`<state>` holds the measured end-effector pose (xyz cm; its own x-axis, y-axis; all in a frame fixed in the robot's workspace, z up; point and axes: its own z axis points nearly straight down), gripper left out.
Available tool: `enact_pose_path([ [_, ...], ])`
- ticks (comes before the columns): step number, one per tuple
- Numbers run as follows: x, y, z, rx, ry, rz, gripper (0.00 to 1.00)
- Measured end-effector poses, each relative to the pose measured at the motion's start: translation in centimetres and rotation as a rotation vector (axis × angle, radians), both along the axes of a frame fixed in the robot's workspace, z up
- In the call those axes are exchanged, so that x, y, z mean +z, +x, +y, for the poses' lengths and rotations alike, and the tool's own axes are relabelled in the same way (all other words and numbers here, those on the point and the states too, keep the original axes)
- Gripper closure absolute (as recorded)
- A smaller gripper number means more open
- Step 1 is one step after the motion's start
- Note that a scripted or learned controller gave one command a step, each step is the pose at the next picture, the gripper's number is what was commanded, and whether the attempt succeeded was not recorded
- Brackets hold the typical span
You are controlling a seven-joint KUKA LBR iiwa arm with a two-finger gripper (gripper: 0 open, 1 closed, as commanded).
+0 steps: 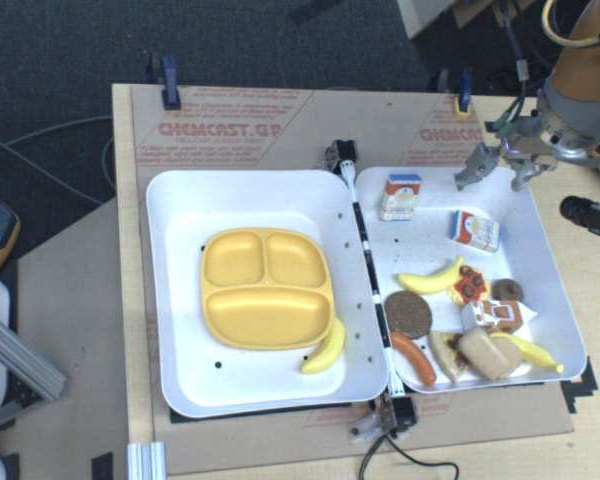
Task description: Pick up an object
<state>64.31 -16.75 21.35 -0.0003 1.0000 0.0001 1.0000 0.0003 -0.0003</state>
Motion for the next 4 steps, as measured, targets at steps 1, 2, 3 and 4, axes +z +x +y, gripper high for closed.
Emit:
enact_pose_path([
  [1, -12.0, 1.0, -2.5, -0.001, 0.001, 0.008, 0.00],
  [2, -13.0, 0.9, -3.3, -0.001, 0.000, 0.003, 0.00],
  [3, -11.7, 1.1, -3.2, 0.001, -0.002, -0.002, 1.00],
  [4, -11.8, 1.1, -3.2, 0.001, -0.002, -0.001, 0.00],
])
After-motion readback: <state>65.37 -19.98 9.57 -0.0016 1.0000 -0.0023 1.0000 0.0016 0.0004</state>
